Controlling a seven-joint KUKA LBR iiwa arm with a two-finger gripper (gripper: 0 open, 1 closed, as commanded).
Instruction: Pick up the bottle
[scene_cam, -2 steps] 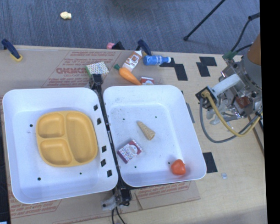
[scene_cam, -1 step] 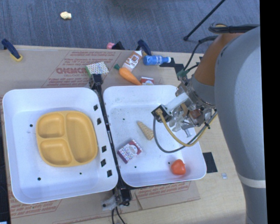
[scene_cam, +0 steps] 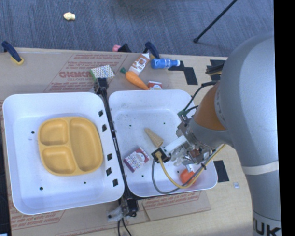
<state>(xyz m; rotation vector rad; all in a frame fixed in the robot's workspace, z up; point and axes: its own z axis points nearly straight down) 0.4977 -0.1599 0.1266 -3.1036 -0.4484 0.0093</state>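
Note:
My gripper (scene_cam: 190,162) is low in the near right corner of the right bin (scene_cam: 151,93), with the grey arm and its orange band coming in from the right. Just below it lies a small orange-red piece (scene_cam: 186,176), mostly hidden by the wrist and cables; I cannot tell whether it is part of a bottle. Beyond the bins, on the cardboard at the back, lie a blue bottle (scene_cam: 161,64) and a white-and-orange bottle (scene_cam: 139,64), far from the gripper.
The right bin also holds a tan cone (scene_cam: 154,137) and a small red-and-white box (scene_cam: 136,160). A yellow cable (scene_cam: 165,180) loops off the wrist. The left bin (scene_cam: 50,97) holds a yellow divided plate (scene_cam: 70,145). A carrot (scene_cam: 136,80) lies behind the bins.

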